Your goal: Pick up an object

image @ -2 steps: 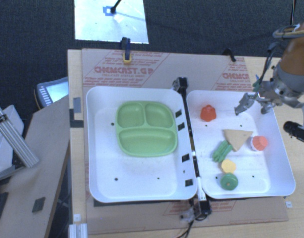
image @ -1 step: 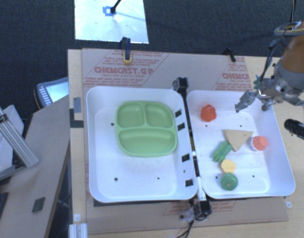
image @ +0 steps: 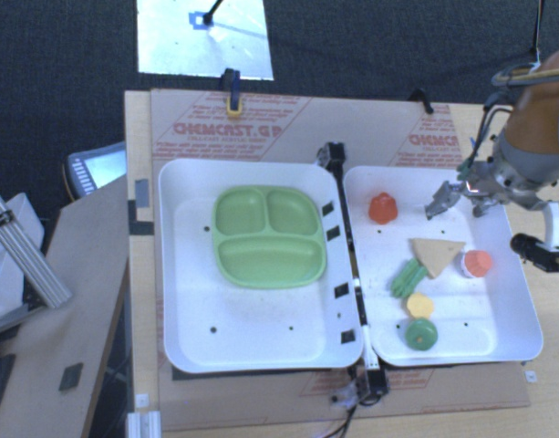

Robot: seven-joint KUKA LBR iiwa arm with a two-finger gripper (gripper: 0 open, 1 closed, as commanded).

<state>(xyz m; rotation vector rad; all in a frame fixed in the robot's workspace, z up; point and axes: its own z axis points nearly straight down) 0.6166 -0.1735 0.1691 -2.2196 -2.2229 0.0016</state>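
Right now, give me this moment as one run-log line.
gripper: over right bin, carrying nothing | nearest: orange piece | green plate: left bin | pick: not started

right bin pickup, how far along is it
Nothing looks picked yet. The orange piece, tan wedge, green bundle, yellow piece, green round piece and red-and-white piece all lie in the right bin. The gripper hangs above it. Descent, grasp and lift remain.
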